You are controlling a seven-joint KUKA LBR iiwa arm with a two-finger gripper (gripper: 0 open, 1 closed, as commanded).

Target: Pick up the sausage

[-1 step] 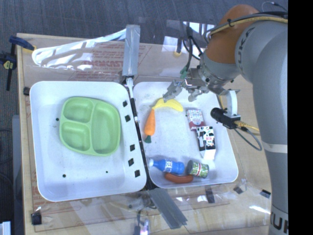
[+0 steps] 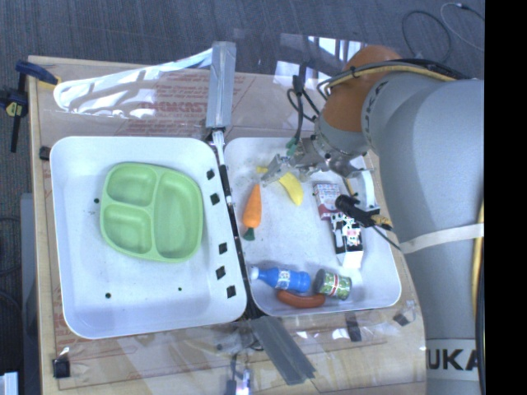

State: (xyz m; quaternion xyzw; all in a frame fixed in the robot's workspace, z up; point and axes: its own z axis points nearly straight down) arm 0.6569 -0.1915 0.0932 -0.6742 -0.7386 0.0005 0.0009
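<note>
Sausage near bin edge, claw well apart

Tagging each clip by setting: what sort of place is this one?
Probably a lab bench set up for robot picking trials: two white bins taped side by side onto cardboard, toy food such as a carrot and sausage, and a green divided plate.

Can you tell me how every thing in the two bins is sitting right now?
Sausage: lying flat at the right bin's front edge, untouched.
Bottle: lying on its side, just behind the sausage.
Small can: tipped on its side beside the bottle.
Carrot: lying flat.
Banana: lying flat.
Green plate: right way up in the left bin.
Claw: near the banana.
</note>
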